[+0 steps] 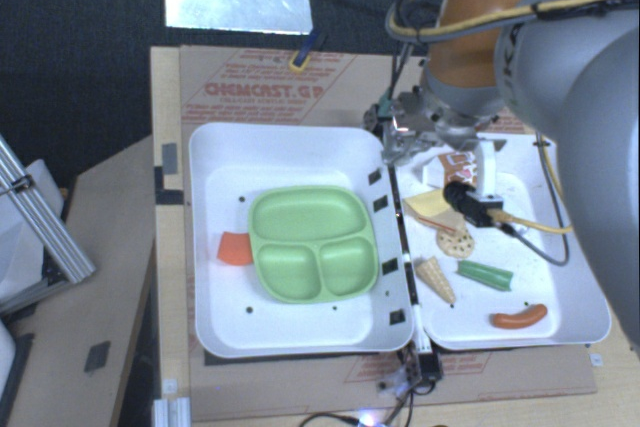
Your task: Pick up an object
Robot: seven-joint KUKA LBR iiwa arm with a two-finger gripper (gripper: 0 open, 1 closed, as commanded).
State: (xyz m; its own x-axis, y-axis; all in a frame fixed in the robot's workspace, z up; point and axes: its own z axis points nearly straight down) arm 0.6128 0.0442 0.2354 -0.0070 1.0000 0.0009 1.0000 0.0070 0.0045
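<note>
Hovering over the right bin's (590,320) upper left corner: grey arm's end effector (425,137), grip state impossible to tell. Lying in that bin: cheese wedge (428,206), cracker (455,241), cone (435,278), green piece (485,274), sausage (519,317). Sitting in left bin (215,155): green divided plate (308,243), orange piece (235,248).

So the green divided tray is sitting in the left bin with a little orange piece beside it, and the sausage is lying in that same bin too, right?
Not quite. The camera view shows the green divided tray in the left bin with the orange piece beside it, but the sausage lies in the right bin, near its front corner.
</note>
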